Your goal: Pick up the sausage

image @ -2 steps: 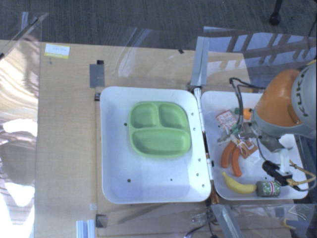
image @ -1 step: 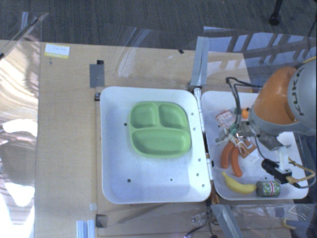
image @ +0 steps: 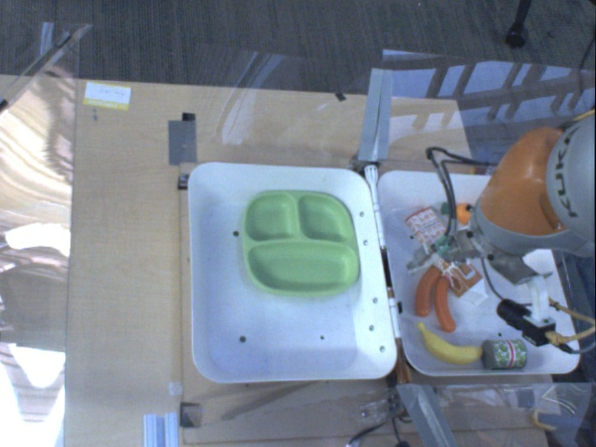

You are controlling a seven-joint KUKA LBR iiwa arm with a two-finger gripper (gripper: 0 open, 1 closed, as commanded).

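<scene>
Two shallow white bins sit side by side on a pale wooden bench (image: 121, 277), their plastic walls smooth with rounded corners. The left bin (image: 214, 333) carries a soft green plate (image: 301, 243), a rounded square moulded into three compartments, two small ones at the far side and one long one nearer, lying toward the far half of the bin.

The right bin (image: 396, 194) is more crowded. The sausage (image: 445, 311) lies near its middle, a short glossy red-orange cylinder with rounded ends, tilted slightly off the bin's long side. A second sausage of the same kind (image: 426, 291) lies just beside it on the left, the two forming a narrow V. In front of them a yellow banana (image: 450, 347) curves along the near wall, and just to its right a small green can (image: 504, 353) lies on its side. Toward the far end there is a small white packet with red print (image: 424, 222).

The grey arm with its orange band (image: 521, 194) comes in from the right, and its gripper (image: 447, 250) hangs low over the bin, just beyond the far ends of the sausages. From here the metal and cables blur together, so I cannot tell how it is set, and neither sausage looks lifted.
</scene>
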